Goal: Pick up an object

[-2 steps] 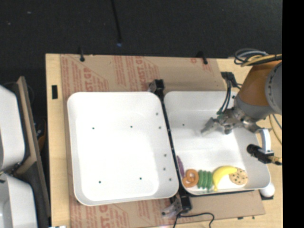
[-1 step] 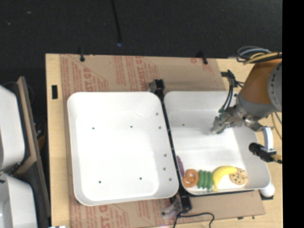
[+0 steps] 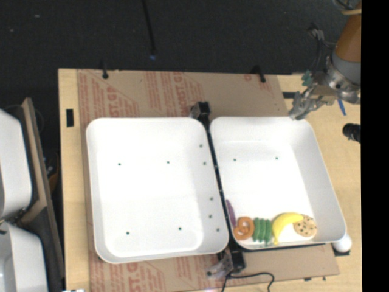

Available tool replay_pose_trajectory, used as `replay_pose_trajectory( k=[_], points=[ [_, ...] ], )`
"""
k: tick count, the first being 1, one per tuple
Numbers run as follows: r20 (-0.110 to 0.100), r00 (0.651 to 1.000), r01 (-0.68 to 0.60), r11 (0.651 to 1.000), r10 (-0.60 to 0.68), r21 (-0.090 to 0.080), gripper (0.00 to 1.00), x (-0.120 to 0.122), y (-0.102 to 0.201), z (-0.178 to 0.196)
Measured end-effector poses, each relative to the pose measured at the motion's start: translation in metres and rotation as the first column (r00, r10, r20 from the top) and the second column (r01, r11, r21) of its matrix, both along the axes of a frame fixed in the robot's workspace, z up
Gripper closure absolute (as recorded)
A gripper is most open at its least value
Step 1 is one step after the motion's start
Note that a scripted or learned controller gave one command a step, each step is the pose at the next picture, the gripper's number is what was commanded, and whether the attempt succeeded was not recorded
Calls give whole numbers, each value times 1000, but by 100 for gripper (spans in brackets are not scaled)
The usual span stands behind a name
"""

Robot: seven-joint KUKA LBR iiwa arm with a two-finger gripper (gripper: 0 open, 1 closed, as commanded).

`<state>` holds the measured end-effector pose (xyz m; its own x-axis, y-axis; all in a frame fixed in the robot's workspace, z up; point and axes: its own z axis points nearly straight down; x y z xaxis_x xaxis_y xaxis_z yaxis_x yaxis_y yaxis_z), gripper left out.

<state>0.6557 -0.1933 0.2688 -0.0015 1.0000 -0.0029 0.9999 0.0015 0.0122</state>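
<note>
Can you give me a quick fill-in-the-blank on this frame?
1. All the objects lie in the ___ bin.
2. The yellow item between the green piece and the cookie is a ___.
3. The pretzel sits nearest the bin's ___ wall.
4. The pincer hovers above that bin's ___ right corner.

Missing: right; banana; left; far

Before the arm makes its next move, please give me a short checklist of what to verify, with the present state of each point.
1. Objects are there to pick: ok. A pretzel, a green piece, a banana and a cookie lie along the near wall of the right bin.
2. Objects are separated: not ok, they touch in a row.
3. Gripper is above a target: not ok, it hangs at the bin's far right corner.
4. Gripper holds nothing: ok.
5. Fingers are open: cannot tell.
</note>
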Motion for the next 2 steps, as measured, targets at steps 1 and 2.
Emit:
replay_pose_trajectory(
  k=[1, 2],
  points=[
    [-12, 1000, 2, 1000, -2, 2, 0, -2, -1, -7],
    [-17, 1000, 5, 1000, -4, 4, 0, -44, -18, -70]
  ],
)
